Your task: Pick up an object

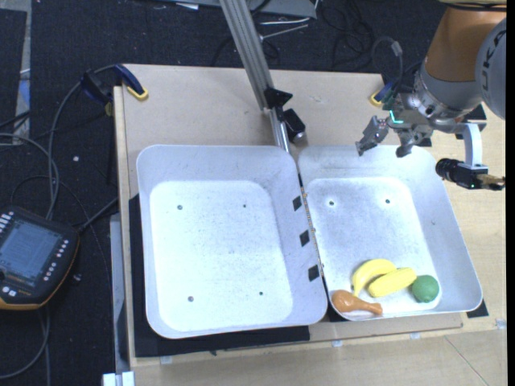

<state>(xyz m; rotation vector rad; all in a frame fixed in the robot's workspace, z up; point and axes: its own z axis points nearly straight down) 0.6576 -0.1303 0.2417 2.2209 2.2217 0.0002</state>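
White plastic fills most of my feed: two shallow bins sit side by side on the pale wooden bench [209, 111], the left bin [161, 175] toward nine o'clock and the right bin [438, 215] toward three o'clock, their inner rims overlapping along the centre. From the camera view, the arm [463, 39] comes in at about two o'clock, its orange band bright above the grey wrist. The gripper [389, 141] hangs over the far rim of the right bin, near one o'clock of that bin, with its two fingers [371, 139] spread apart and pointing down; I see nothing between them and they touch no object. The things to pick are all bunched in the near corner of the right bin, toward its five o'clock, well apart from the gripper: two yellow bananas [383, 278] lying against each other, a green ball [426, 289] just beside them at their three o'clock, and an orange drumstick-shaped toy [356, 303] just below them at their seven o'clock, resting against the near wall. A metal pole [251, 51] slants from twelve o'clock down to a black clamp at the bins' far junction. At nine o'clock, off the bench, a teach pendant [28, 256] lies on the dark floor; its screen text is too small for me to read, and I can make out no labels elsewhere.
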